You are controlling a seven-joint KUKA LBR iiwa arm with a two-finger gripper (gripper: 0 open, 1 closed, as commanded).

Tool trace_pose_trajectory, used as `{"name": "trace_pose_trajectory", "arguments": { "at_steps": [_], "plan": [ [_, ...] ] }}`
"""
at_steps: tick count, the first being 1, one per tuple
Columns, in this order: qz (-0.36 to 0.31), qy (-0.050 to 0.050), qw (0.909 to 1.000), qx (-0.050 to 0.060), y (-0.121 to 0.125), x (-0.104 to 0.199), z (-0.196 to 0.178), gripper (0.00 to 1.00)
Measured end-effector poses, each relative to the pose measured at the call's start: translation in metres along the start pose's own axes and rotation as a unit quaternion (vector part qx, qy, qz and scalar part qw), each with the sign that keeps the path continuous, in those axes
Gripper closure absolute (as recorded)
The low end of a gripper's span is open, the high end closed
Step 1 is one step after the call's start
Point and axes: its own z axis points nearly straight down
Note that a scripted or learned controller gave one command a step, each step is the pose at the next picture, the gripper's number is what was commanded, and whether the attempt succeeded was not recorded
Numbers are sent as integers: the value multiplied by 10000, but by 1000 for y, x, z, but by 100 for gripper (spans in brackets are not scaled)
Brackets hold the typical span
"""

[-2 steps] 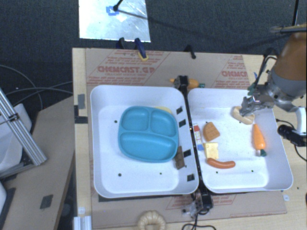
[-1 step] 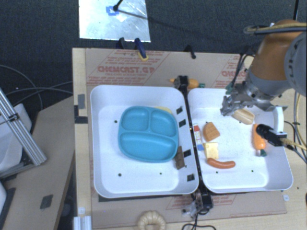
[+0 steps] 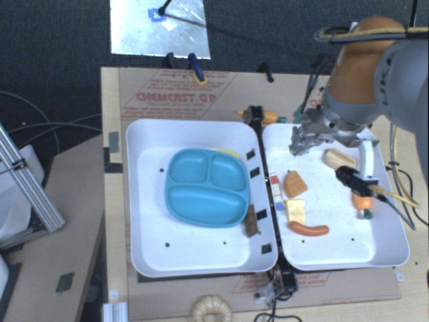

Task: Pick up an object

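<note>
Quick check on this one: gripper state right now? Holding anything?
Gripper: over the far end of the right bin, nothing seen between its fingers; open or shut cannot be told.

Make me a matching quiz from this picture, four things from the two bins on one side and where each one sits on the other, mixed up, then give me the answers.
Things:
1. blue divided plate
2. sausage
3. bread roll
4. gripper

Places:
A. front of the right bin, nearest the camera
B. middle of the left bin
C. over the back left part of the right bin
D. back of the right bin, right of the gripper

Pairs: 1-B, 2-A, 3-D, 4-C
</note>
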Motion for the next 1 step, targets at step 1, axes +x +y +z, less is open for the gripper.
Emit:
{"name": "trace_pose_trajectory", "arguments": {
  "at_steps": [1],
  "plan": [
    [-7,5,10000,-4,9,51,-9,100]
  ]
}}
